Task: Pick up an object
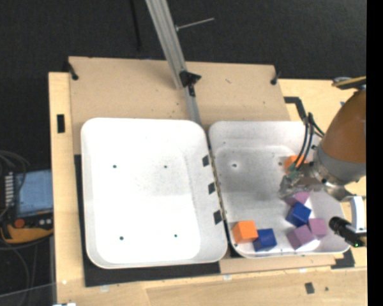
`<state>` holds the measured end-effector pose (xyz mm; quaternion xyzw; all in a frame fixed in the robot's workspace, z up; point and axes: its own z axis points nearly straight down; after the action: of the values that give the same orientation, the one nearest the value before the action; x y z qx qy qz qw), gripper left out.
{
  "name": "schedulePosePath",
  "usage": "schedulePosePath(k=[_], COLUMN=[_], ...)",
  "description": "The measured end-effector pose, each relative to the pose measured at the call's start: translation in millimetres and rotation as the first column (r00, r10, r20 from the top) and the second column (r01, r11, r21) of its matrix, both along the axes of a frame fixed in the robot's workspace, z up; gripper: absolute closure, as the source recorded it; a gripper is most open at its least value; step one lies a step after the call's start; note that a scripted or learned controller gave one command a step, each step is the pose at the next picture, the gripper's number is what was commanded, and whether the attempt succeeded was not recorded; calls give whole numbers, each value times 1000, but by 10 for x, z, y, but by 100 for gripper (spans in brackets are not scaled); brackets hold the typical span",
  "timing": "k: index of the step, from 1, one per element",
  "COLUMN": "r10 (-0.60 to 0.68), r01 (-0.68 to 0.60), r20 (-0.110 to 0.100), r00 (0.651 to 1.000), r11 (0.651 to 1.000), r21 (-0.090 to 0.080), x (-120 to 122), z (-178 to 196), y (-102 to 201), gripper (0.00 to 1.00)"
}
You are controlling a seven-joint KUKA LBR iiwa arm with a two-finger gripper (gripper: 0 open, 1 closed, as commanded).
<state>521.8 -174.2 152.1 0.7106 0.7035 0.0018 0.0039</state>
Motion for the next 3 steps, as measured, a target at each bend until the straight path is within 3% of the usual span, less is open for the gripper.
schedulePosePath(k=[1, 2, 3], r10=[14, 14, 17], r01=[-14, -14, -17], r20=[0, -2, -7], r00=[1000, 1000, 1000], r11=[1000, 1000, 1000], r21=[0, 1, 4], x=[84, 99, 190], z=[622, 969, 931], y=[0, -14, 552], gripper=[100, 100, 100])
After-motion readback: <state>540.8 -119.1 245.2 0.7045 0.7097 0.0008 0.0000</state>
